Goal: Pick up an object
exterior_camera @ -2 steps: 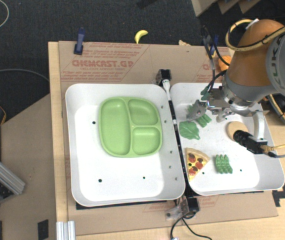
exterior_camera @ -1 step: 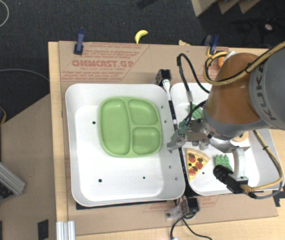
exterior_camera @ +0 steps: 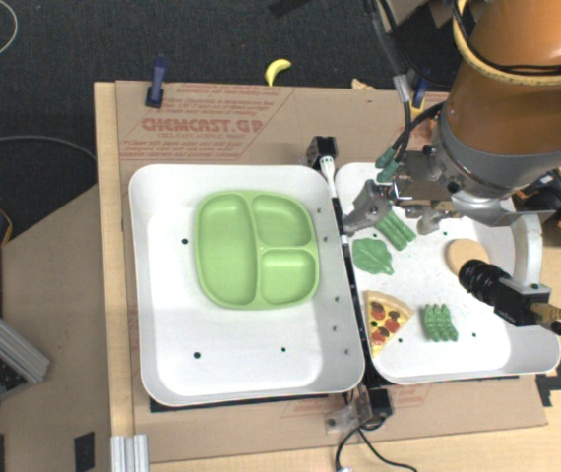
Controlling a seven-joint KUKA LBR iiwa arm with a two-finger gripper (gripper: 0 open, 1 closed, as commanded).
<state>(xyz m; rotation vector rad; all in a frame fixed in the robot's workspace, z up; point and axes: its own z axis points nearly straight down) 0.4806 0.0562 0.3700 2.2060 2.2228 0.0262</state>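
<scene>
**Pincer hanging over the right bin's inner edge, toys lying loose below it**

Camera view: The arm [exterior_camera: 517, 77] is reaching in from the right and is covering the far right corner of the right bin [exterior_camera: 458, 370]. Its pincer [exterior_camera: 367, 207] is hanging low over that bin's left rim, close to the seam where the two bins are meeting. Whether it is spread or pressed together cannot be told from this angle, and nothing is showing clearly inside it.

A green ridged strip [exterior_camera: 397, 231] is lying tilted just beside the pincer, partly under the wrist. A green leafy piece [exterior_camera: 371, 256] is sitting just below the strip, close to the left rim. A pizza slice [exterior_camera: 386, 321] is lying nearer the front, almost against the same rim. A green ridged block [exterior_camera: 439, 323] is resting just to the right of the slice, with bare white floor around it. A tan oval piece [exterior_camera: 465, 255] is lying farther right.

The left bin [exterior_camera: 162, 293] is holding a green divided plate [exterior_camera: 256, 249] in its far half, leaving its near half bare. Both bins are resting on a cardboard-covered counter [exterior_camera: 212, 126], which is showing a wide strip behind the left bin.
</scene>
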